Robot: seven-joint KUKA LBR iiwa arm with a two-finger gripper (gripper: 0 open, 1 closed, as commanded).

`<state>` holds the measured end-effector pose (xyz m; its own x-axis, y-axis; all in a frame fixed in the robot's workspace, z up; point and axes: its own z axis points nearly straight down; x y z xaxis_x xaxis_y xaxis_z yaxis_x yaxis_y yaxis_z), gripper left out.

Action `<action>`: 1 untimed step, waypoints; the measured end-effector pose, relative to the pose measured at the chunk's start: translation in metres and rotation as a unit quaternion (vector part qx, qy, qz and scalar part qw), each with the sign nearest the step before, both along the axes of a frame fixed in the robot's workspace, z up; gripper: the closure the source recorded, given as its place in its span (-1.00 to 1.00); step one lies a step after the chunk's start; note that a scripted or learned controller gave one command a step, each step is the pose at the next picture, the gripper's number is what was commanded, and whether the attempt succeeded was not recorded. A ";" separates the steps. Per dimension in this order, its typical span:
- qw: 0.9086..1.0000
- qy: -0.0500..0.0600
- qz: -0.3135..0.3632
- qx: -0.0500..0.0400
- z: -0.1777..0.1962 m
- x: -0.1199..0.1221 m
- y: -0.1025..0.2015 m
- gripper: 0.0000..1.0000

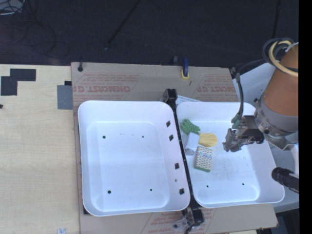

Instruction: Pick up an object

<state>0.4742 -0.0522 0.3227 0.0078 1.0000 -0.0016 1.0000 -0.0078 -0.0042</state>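
Observation:
The right bin [243, 189] holds several small things near its left wall: a green crumpled piece [189, 126], a yellow ridged piece [208, 139], a pale blue-white item [191, 143] and a patterned rectangular pad [204, 158]. My gripper [233, 145] hangs over the middle of the right bin, to the right of the yellow piece and apart from it. I see nothing between its fingers, and whether they are open or shut is not clear.
The left bin [126, 160] sits beside the right one, with a black divider and clips [179, 155] between them. Both bins rest on a cardboard sheet [131, 84]. The wooden bench [34, 155] extends to the left.

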 end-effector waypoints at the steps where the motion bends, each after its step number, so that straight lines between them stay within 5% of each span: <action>1: 1.000 0.002 0.003 0.001 0.009 0.001 0.003 1.00</action>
<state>0.4754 -0.0489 0.3314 0.0012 1.0000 0.0005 1.0000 -0.0012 -0.0072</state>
